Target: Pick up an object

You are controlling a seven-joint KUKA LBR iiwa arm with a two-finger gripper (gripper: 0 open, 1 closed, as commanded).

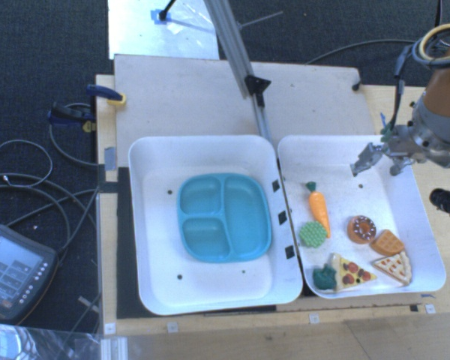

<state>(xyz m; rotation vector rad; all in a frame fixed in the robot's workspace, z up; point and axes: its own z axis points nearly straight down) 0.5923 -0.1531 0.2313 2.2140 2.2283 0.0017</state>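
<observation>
While the gripper hovers empty, the carrot lies below-left.

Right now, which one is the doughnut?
Look in the right-hand white bin, down among the toy food. The doughnut sits right of the carrot, above the waffle. It is the only round brown ring with a hole.

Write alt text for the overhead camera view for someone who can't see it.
A robot gripper hovers over the far end of the right bin, which holds a toy carrot, donut, waffle, pizza slices and a green round piece. The left bin holds a blue divided plate.
</observation>
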